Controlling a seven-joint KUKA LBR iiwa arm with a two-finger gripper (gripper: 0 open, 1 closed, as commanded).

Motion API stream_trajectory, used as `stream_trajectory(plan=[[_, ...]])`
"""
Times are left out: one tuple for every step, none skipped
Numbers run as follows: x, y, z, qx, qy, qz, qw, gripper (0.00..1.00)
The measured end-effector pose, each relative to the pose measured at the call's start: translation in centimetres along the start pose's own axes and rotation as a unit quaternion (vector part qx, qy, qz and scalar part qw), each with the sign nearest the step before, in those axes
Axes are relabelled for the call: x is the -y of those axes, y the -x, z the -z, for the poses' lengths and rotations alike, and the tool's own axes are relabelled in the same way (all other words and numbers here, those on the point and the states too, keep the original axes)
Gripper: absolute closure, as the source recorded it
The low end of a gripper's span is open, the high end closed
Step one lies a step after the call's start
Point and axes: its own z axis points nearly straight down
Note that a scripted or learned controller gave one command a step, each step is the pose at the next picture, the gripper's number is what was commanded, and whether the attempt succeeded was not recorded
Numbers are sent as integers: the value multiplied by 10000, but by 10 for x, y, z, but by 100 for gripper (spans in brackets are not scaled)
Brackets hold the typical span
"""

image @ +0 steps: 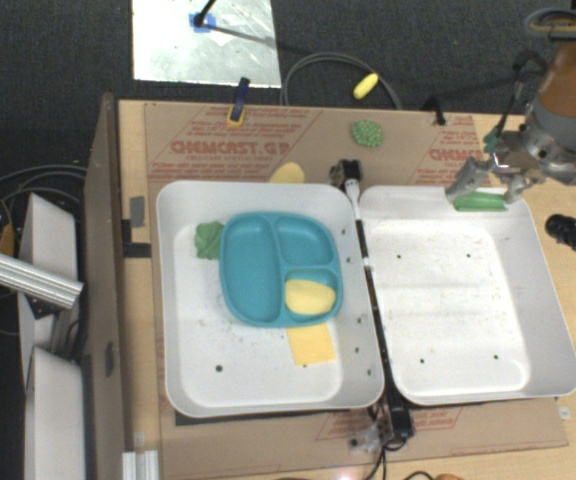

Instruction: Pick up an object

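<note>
We cannot tell the end effector's state above the flat green piece on the right white bin's rim; a grasp there risks slipping.

Robot lab: 2 bins, loose cables.

The bench is bearing two white bins. The left bin and right bin are lying side by side, touching.

Single fixed camera above bench, angled down, both bins (side by side) in frame.
</note>
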Motion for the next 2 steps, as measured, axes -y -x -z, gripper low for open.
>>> stream_trajectory(plan=[[14, -15, -62, -9, -28, -3, 10000, 0], [-5, -2, -150, 0, -19, -3, 10000, 0]])
